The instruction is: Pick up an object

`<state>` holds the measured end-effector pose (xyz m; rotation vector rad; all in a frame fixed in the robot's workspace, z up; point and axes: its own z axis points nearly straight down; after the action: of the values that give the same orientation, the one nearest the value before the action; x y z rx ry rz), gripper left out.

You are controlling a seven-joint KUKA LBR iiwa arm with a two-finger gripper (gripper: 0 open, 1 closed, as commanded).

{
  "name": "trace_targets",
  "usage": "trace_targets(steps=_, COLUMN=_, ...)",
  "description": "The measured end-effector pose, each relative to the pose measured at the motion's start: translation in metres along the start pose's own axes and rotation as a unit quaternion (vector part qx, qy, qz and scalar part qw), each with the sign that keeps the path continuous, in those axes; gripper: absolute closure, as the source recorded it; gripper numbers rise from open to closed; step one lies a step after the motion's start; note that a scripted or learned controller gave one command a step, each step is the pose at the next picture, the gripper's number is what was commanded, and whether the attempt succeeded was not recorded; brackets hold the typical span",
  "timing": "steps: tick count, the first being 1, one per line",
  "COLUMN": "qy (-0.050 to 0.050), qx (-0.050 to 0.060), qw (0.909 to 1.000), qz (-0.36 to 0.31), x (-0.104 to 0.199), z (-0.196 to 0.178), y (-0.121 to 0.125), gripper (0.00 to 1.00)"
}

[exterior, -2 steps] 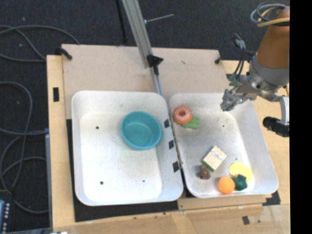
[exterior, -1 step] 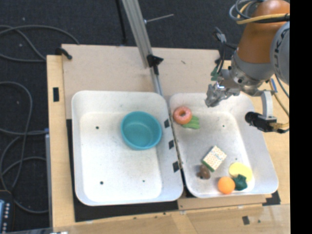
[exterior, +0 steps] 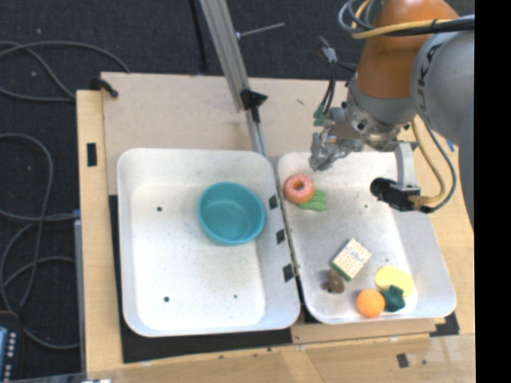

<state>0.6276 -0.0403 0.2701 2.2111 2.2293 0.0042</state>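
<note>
We look down from one fixed camera high above the worktop, tilted at a slant, far enough to take in both bins; the end effector sits right of centre, toward the top.

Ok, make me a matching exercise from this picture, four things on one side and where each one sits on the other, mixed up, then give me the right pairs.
Things:
1. teal bowl
2. pink donut
3. orange ball
4. gripper

Places:
A. near the front edge of the right bin, beside a yellow piece
B. above the far left corner of the right bin
C. middle of the left bin
D. far left part of the right bin, against a green piece

Pairs: 1-C, 2-D, 3-A, 4-B
</note>
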Motion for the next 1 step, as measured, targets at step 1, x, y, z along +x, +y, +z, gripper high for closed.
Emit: trace_targets(steps=1, qy=-0.001, qx=0.002, qw=1.0, qz=0.001, x=0.048, z=0.0193, y=0.0061, gripper=1.0)
